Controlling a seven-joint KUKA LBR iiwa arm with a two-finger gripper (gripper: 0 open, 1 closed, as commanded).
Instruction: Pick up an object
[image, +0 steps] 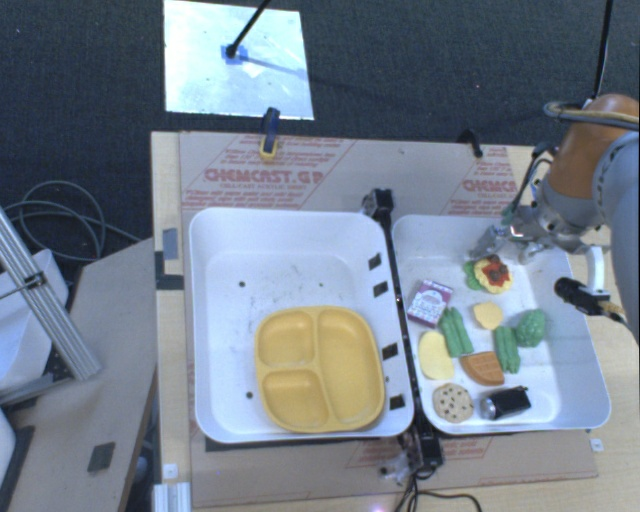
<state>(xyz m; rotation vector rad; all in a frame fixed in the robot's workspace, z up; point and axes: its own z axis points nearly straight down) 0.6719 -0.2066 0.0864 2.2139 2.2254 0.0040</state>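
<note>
Arm reaching in from the right over the right bin (590, 395), with hand (512, 236) low at its far edge.

Cannot tell how far the hand is open or whether anything is gripped, as the tips are too blurred. Just beside the hand, a small pizza slice (490, 274) with red and green topping. Below it, a pale yellow round piece (487, 316), a green broccoli (530, 327), two green pods (457, 331) (505, 348), a yellow oval slice (435, 354), an orange wedge (484, 368), a chocolate-chip cookie (452, 402) and a black cylinder (507, 402). Near the divider, a purple-and-white box (429, 301). In the left bin (215, 250), a yellow three-compartment tray (320, 366), lying flat toward the near right corner. Under both bins, a counter (330, 165) covered by printed board.
</note>
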